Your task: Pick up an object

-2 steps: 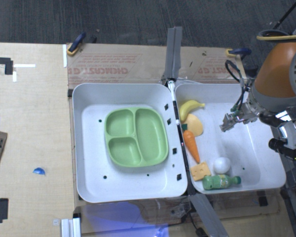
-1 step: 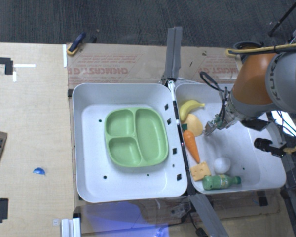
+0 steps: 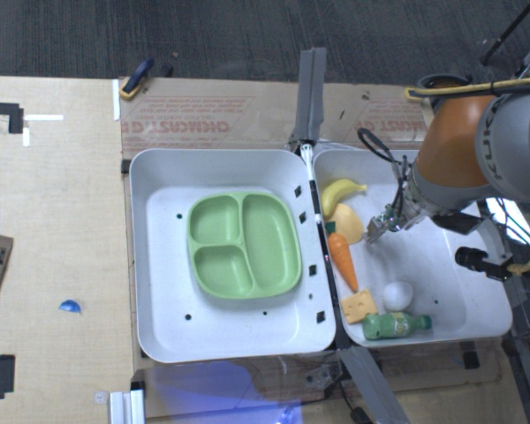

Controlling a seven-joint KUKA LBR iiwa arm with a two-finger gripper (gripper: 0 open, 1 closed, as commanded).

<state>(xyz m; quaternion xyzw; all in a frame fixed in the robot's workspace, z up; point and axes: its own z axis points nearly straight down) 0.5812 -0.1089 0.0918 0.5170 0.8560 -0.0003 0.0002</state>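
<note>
near edge of right bin (image 3: 477, 325): green bottle (image 3: 396, 326) lying on its side, touching the bin's front wall. just behind it, yellow cheese wedge (image 3: 359, 306) on the left and white ball (image 3: 397, 295) on the right, close together. further back along the left wall, orange carrot (image 3: 342, 261) lying lengthwise, tip pointing toward the cheese. then pale yellow lemon-like fruit (image 3: 349, 225) just past the carrot's top, and banana (image 3: 342, 192) beyond that, curved, near the bin's far left corner.

gripper (image 3: 377, 229) low inside right bin, just beside the pale fruit on its right (touching or not, can't tell). nothing seen between the fingers; how far apart they stand can't be told at this size. grey arm (image 3: 512, 148) with orange band (image 3: 455, 144) coming in from the right over the bin's far side.

left bin (image 3: 159, 325) alongside: green divided plate (image 3: 245, 244) with three compartments, sitting roughly in the middle, flat.

outside the bins on wooden bench (image 3: 53, 219): small blue bit (image 3: 69, 306) at left, blue-and-yellow tool (image 3: 138, 75) at the far edge.
</note>
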